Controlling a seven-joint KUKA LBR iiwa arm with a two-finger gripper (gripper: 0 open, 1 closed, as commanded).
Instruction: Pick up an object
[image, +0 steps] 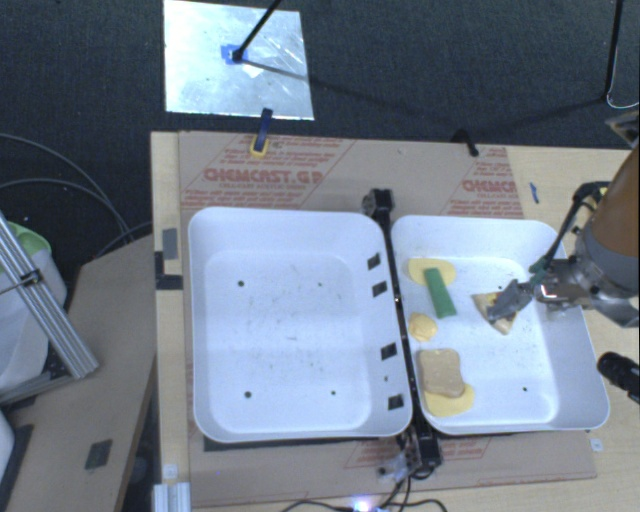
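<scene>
The right bin (575, 390) holds several food-like pieces. A green block (438, 292) lies across a flat yellow piece (426, 268) near the bin's left wall. Below them sit a small yellow lump (423, 327) and a tan slab (440, 370) resting on another yellow piece (452, 403). My gripper (512, 297) reaches in from the right and hangs low over the bin's middle. A small tan and yellow wedge (494, 309) sits right at its tip, touching or nearly touching it.
The left bin (215, 240) lies beside the right one, with a black hinge strip (392, 320) between them. Both rest on cardboard (330, 165). A metal frame (40, 310) stands at the far left.
</scene>
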